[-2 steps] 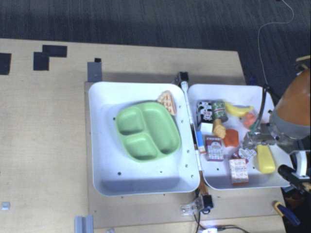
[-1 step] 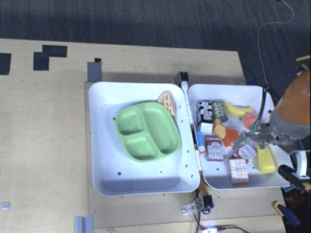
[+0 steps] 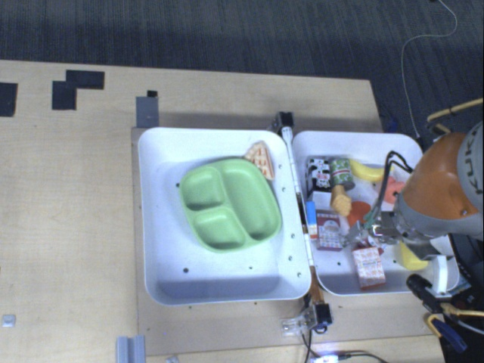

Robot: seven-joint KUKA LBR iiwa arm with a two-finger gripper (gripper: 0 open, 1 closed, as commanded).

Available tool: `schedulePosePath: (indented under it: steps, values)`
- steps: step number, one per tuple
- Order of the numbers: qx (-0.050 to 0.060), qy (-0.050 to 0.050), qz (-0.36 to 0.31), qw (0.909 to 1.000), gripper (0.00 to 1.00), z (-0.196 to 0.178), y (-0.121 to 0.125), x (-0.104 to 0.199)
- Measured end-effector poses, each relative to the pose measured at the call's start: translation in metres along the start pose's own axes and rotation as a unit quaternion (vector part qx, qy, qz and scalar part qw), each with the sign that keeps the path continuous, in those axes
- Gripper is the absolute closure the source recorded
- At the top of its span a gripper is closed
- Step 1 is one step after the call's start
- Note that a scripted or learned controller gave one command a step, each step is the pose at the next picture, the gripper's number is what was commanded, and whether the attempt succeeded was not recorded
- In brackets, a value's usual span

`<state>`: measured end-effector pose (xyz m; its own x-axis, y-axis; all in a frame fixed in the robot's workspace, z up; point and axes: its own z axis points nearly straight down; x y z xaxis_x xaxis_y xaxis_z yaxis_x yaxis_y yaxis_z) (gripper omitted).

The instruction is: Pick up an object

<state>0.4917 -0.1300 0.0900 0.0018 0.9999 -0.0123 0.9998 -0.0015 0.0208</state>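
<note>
Pale wooden bench [image 3: 68, 203] carried two glossy white bins; the left bin [image 3: 162, 225] held a smooth green divided plate [image 3: 229, 203], likely parked clear of the picking. In the cluttered right bin [image 3: 333, 282] the gripper [image 3: 361, 234] hung low over small printed cartons [image 3: 368, 267], its jaw state indiscernible, nothing visibly grasped

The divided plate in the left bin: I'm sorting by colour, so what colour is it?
Light green plate, seen clearly in the camera view.
</note>
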Motion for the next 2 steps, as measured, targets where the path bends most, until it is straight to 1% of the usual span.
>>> schedulePosePath:
  steps: [1, 2]
  values:
    - [-0.003, 0.003, -0.002, 1.0, 1.0, -0.013, 0.004, 0.004]
    - [0.008, 0.007, -0.004, 0.9999, 1.0, -0.094, 0.084, 0.071]
